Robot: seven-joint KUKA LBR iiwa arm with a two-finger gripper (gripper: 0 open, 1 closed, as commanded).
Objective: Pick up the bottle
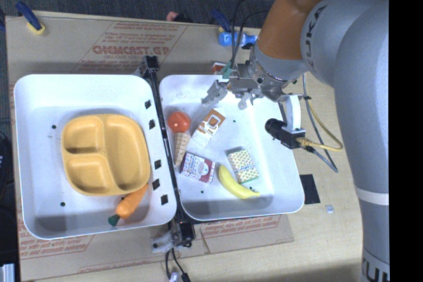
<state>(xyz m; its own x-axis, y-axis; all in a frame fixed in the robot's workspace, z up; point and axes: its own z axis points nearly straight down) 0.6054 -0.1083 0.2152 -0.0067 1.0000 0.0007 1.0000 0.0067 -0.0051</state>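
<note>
1. The divided plate lies in the left bin, a carrot at its near edge.
2. The right bin holds a tomato, cone, cartons and banana.

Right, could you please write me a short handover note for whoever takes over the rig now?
Gripper: above the far end of the right bin, apparently touching no item.
Bottle: I cannot tell it for sure. The white and brown item just below the gripper looks likeliest; it lies on the bin floor beside the tomato.
Done: nothing lifted.
Left: descend, grasp, lift.
</note>
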